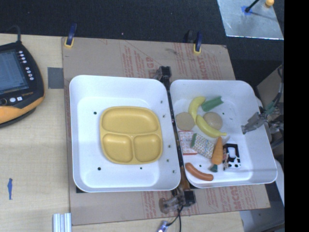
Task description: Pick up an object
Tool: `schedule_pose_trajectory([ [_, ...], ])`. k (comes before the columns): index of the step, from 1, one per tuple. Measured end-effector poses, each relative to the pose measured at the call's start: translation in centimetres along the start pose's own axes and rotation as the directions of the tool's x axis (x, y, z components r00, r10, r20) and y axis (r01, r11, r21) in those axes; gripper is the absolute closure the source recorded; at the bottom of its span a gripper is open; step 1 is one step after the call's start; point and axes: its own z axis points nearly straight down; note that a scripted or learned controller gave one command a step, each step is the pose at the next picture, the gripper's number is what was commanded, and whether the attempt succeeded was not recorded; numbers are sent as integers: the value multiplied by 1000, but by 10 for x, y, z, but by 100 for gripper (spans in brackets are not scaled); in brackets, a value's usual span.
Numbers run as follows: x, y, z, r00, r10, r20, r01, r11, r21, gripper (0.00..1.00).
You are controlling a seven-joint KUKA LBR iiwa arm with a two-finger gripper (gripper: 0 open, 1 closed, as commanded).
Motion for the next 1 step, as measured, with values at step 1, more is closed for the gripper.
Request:
schedule_pose_trajectory([
  [1,32,-5,81,1000,-2,1,2,1000,1,0],
])
